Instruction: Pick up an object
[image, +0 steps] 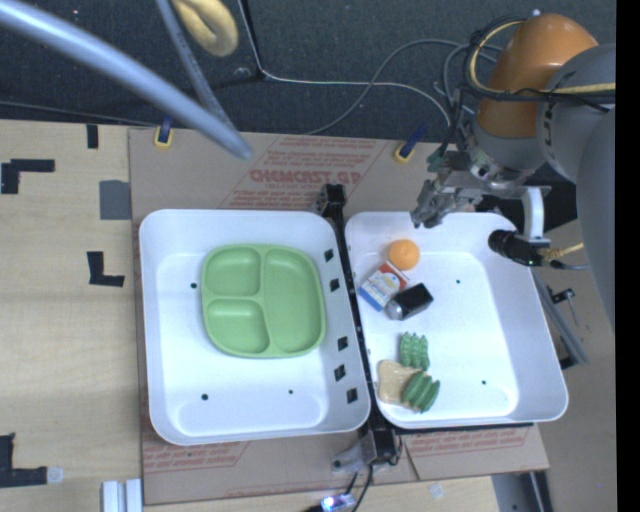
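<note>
Gripper (432, 212) hovers above right bin (520, 330) back rim, carries nothing; finger state unclear. Orange ball (403, 253) nearest, likely target, just below.

Light wooden bench top (60, 330) with black angular marks. A brown cardboard sheet (300, 165) with red printing lies on it. Beyond: dark floor (330, 40), thin cables (400, 60) trailing across.

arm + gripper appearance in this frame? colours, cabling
Grey arm with a rounded orange band above the wrist. Thin cables loop beside the band. The gripper is dark metallic grey, compact and blocky, with a white bracket and black fitting beside it.
</note>
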